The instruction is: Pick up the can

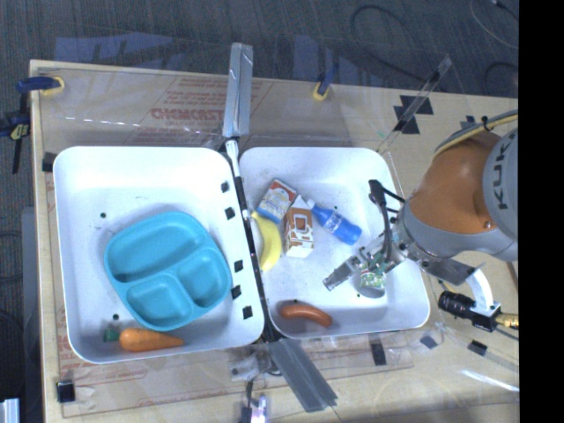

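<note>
The jaws [368, 273] hang at the right bin's [339, 160] right edge. I cannot tell their opening. They should close squarely on the can [370, 280]

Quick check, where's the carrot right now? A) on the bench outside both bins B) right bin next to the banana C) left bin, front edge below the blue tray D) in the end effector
C: the carrot lies in the left bin, along its near wall just below the blue tray.

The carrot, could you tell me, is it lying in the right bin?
No, the carrot lies in the left bin, below the blue plate.
</note>
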Robot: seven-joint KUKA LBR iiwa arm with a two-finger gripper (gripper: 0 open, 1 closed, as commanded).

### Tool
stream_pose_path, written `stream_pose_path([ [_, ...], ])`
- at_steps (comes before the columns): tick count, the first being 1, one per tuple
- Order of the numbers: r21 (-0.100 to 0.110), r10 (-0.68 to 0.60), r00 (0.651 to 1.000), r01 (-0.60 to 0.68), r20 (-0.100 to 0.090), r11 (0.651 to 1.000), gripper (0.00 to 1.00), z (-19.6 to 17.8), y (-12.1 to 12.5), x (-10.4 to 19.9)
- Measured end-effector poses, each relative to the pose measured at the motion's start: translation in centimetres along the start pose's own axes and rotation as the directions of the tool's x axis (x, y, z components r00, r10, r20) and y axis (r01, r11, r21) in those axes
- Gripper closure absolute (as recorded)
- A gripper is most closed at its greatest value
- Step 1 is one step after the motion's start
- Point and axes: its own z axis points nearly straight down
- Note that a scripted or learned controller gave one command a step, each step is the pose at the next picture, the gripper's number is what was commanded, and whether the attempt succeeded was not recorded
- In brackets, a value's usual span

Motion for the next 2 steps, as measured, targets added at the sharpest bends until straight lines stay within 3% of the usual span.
stream_pose_path([
  [1, -0.002, -0.014, 1.0, 0.014, 0.002, 1.0, 0.0, -5.1, 5.0, -2.5],
  [2, -0.001, -0.083, 0.997, 0.083, 0.0, 0.997, 0.0, -4.0, 2.6, -1.2],
])
